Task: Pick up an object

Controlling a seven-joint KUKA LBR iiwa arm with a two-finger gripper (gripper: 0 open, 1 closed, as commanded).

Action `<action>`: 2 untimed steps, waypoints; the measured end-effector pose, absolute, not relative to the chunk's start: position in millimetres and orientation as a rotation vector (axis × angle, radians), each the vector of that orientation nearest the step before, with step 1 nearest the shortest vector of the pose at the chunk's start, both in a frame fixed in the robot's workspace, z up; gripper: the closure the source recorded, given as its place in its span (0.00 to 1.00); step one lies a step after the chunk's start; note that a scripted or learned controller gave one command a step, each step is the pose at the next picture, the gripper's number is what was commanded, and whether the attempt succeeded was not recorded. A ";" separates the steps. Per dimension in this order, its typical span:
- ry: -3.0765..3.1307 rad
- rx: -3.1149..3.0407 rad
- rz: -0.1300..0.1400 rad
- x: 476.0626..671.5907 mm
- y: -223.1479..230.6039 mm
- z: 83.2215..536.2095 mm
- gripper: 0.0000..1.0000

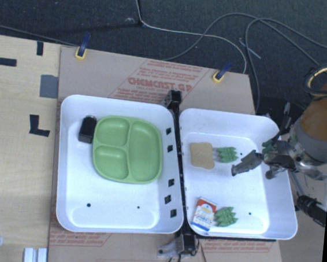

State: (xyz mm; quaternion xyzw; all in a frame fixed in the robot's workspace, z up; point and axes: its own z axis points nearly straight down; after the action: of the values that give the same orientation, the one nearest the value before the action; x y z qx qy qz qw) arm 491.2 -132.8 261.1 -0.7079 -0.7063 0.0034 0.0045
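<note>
In the right bin, the tool hovers beside a green toy.

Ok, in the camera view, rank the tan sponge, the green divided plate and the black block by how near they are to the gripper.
From the gripper:
1. Tan sponge, right bin, just to its left.
2. Green divided plate, middle of the left bin.
3. Black block, left bin, beyond the plate's far edge.
</note>
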 end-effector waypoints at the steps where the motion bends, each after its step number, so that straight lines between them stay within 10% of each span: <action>1: -2.222 -2.220 0.002 493.1 -132.6 266.0 0.00; 2: -2.219 -2.218 0.006 496.0 -134.4 221.7 0.00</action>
State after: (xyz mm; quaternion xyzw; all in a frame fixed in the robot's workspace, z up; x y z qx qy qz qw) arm 496.0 -134.4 221.7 -0.7071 -0.7072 0.0018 0.0020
